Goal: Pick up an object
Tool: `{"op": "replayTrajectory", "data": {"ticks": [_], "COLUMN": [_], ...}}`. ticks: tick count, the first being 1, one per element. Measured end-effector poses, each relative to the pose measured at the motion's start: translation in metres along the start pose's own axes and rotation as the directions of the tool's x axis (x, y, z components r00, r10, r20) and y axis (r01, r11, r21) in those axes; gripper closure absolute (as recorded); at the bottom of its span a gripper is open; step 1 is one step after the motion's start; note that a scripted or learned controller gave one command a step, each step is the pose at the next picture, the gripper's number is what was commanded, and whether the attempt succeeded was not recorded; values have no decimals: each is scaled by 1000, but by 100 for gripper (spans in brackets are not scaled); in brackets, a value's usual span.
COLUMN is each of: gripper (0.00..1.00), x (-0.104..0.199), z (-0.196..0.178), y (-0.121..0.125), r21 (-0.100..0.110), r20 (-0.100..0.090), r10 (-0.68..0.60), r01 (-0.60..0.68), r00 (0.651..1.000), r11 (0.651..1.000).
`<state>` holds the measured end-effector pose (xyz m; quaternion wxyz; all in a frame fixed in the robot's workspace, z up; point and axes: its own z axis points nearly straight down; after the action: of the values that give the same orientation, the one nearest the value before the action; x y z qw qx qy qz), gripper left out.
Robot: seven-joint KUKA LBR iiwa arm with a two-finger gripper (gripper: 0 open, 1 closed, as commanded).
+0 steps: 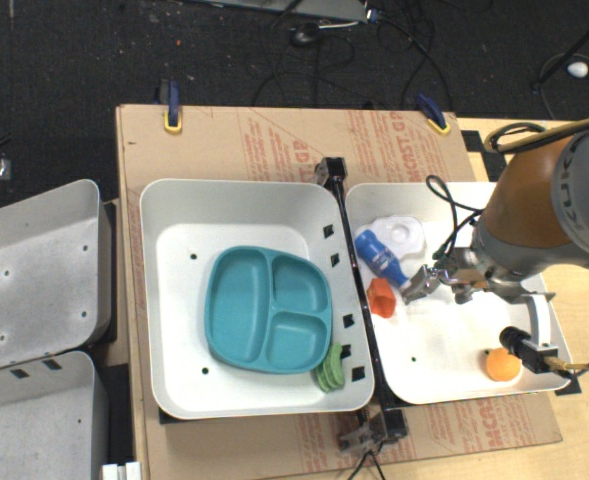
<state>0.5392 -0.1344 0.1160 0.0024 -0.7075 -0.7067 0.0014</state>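
The right bin holds a blue bottle-like object lying beside a white round object near its far left corner. A small red-orange object lies just below them by the left wall. An orange ball rests near the bin's front right corner. My gripper hangs low over the right bin, just right of the blue object and the red-orange object. The grey arm with its orange band reaches in from the right. Nothing shows in the gripper's grasp.
In the left bin a teal divided plate lies flat, with a green object at its front right edge. A black divider runs between the bins. A black cable loops above the gripper.
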Motion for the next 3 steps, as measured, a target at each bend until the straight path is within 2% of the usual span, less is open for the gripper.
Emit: {"op": "replayTrajectory", "data": {"ticks": [1,2,3], "gripper": [0,100,100], "x": [1,1,3], "z": [25,14,-49], "y": [0,0,0], "r21": [-2,-5,-11], "r20": [1,1,3], "r10": [0,1,-3], "r01": [0,-1,3], "r00": [1000,1000,1000], "r11": [1000,1000,1000]}}
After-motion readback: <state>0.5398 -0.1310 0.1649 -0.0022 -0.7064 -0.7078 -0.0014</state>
